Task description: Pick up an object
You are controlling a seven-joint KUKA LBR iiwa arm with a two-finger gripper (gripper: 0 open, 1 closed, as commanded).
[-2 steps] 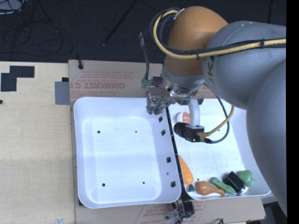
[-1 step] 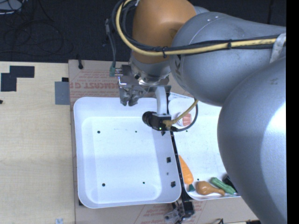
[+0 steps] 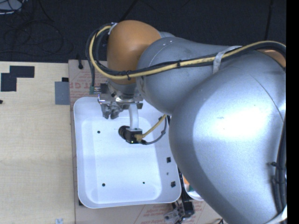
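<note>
Dark backdrop fills the top of the view, with thin cables [image 3: 44, 36] looped loosely across it. Below it at the left lies a pale wooden bench [image 3: 32, 139], smooth and matt, bearing two flat patches: one black stepped shape [image 3: 18, 75] near the left edge and one grey rectangle [image 3: 61, 93] further right. Beside that rectangle begins a brown cardboard-like board [image 3: 82, 80] with faint red print, and on the board sits one shallow white bin [image 3: 86, 171], glossy, with rounded corners and a raised rim. Three small round dark dots [image 3: 99, 132] mark its floor, one in the upper left and two near the lower wall, and three small dark bits [image 3: 168, 160] lie along its right wall. All six are too small to tell marks from loose things, so which one is the object to pick up cannot be told. The gripper [image 3: 112, 111] — bare metal, angular — hangs over the bin's upper part, just inside the far wall; from this slant it cannot be told whether it is spread or closed, nor whether it grips anything. Above it swells the smooth orange band [image 3: 133, 38], rounded like a dome, and from there the grey arm [image 3: 224, 125] — satin, bulbous, catching a bright highlight — widens to the right.
</note>
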